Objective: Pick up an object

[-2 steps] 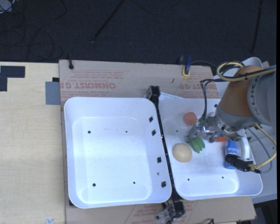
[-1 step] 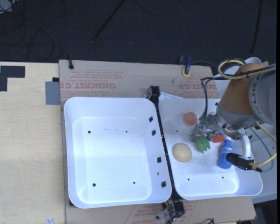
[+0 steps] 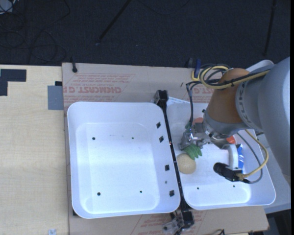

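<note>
The gripper [image 3: 191,140] sits low in the right bin [image 3: 220,199], close to that bin's left wall. How wide it stands cannot be told, because the wrist housing and cabling cover the tips from above. The green object [image 3: 196,152] lies touching or just beside the gripper tip on its near side. It is the likely target of the pick, but nothing confirms that it is gripped. A tan ball [image 3: 186,165] rests just near of the green object, against the black strip [image 3: 169,146] where the two bins meet. This crowding leaves little clearance on the left for a closing stroke. An orange object [image 3: 230,140] and a white-and-blue tube [image 3: 236,156] lie to the right, partly under the wrist and apart from the target. The arm [image 3: 225,106] enters from the right and angles down over the far half of the right bin, which keeps the approach steep over the target. The left bin [image 3: 117,155] holds no objects. Both bins sit on a cardboard sheet [image 3: 103,84].
</note>
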You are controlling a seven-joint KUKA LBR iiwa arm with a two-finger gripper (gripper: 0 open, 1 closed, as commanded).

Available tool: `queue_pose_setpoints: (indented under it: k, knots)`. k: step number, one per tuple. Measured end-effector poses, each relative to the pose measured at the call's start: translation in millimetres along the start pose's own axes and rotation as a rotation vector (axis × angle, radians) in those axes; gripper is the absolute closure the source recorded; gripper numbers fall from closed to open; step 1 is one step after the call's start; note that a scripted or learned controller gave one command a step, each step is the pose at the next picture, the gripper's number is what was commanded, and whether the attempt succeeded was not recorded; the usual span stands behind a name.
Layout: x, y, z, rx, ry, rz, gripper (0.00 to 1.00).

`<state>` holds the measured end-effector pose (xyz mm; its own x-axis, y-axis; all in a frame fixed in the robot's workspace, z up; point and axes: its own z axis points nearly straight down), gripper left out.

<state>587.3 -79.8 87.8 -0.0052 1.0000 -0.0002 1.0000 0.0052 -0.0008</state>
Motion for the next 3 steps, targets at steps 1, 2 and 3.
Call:
queue_pose_setpoints:
  k: [1,2,3]
  knots:
    - [-3,0,-10,0.002,0.001,0.005,1.00]
    - [-53,60,-211,-0.018,-0.006,0.003,1.00]
    - [24,41,-160,0.006,0.003,0.000,1.00]
